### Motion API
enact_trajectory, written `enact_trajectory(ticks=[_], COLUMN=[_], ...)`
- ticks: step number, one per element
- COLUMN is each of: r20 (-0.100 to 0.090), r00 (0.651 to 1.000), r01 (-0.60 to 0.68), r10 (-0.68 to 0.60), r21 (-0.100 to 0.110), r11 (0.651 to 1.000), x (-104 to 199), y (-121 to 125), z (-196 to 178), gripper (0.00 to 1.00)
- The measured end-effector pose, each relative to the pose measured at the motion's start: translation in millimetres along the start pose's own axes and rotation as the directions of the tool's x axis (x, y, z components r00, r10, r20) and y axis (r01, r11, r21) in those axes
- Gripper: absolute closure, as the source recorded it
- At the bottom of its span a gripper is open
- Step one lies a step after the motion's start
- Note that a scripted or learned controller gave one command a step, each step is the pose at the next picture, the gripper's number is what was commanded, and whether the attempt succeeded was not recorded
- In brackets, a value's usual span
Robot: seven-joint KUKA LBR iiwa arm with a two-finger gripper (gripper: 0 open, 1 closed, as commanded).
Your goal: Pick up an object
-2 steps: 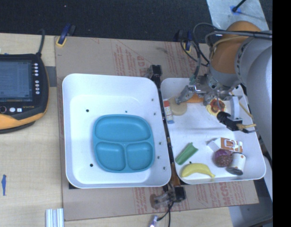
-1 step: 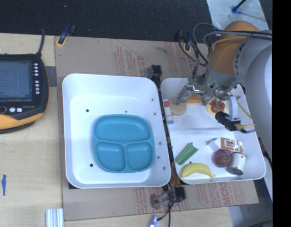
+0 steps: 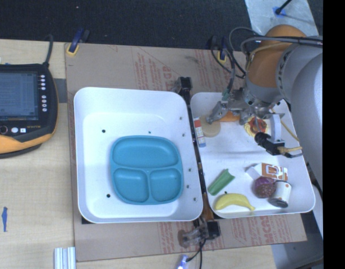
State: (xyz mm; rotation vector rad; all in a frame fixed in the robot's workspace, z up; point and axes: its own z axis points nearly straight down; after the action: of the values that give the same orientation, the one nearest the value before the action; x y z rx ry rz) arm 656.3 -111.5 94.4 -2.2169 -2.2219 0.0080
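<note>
From above, the right bin (image 3: 293, 209) holds a yellow banana (image 3: 234, 202) at 6 o'clock, a green piece (image 3: 221, 181) just above it and a dark red ball (image 3: 265, 187) at 4 o'clock beside a white cup (image 3: 281, 194); no writing is legible. The grey arm (image 3: 298, 83) reaches in from 3 o'clock, its gripper (image 3: 239, 108) low over the bin's 12 o'clock end, and I cannot tell its opening or whether it holds anything.

The bench (image 3: 37, 206) bears two bins (image 3: 88, 150) and a pendant (image 3: 21, 108).
</note>
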Motion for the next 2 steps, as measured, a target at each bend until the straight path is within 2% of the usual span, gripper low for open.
enact_trajectory(ticks=[2], r20=[-0.005], r00=[1.0], r01=[0.001], r10=[-0.001], r21=[-0.001], r11=[1.0], x=[-9.5], y=[0.5], z=[0.3], gripper=[0.0])
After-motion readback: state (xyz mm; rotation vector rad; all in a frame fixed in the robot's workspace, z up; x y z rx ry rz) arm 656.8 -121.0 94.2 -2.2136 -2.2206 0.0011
